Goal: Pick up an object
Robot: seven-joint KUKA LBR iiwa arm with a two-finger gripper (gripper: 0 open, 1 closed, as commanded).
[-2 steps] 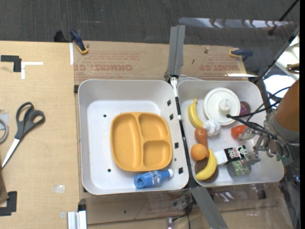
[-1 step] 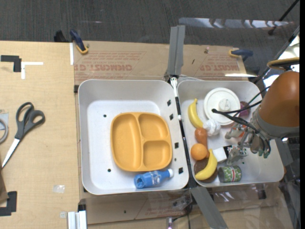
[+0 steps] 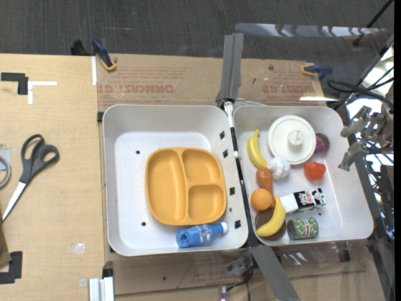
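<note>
— Two white bins side by side on the tabletop [image 3: 50,231]. What sits nearest?
— Along the near wall of the left bin [image 3: 119,168] a blue bottle [image 3: 200,234] lies on its side, just beside the near edge of a yellow divided plate [image 3: 186,185]. There is bare floor all round the plate, widest on its left.
— And the right bin [image 3: 351,212]?
— Crowded on its left half. Nearest is a green can [image 3: 304,227], with a banana [image 3: 272,218] curled beside it. Behind them are an orange [image 3: 262,199] touching that banana's tip, and a small black-and-white carton [image 3: 302,199]. Farther back is a red object [image 3: 315,170], standing apart with free floor to its right.
— Beyond that?
— A brownish piece [image 3: 265,178] and a small white lump [image 3: 279,167], both hard to make out. Then a second banana [image 3: 254,149] against the dividing wall, and a round white lid [image 3: 292,138] with a purple thing [image 3: 321,143] half hidden behind its edge.
— Where are the jaws?
— Over the right bin's right rim, level with the lid, well apart from every object. They are lost in metal parts and cables, so I cannot tell how wide they stand; nothing shows between them.
— Anything outside the bins?
— Scissors [image 3: 31,162] lie on the tabletop at the left, and two blue clamps [image 3: 103,55] grip the far cardboard
</note>
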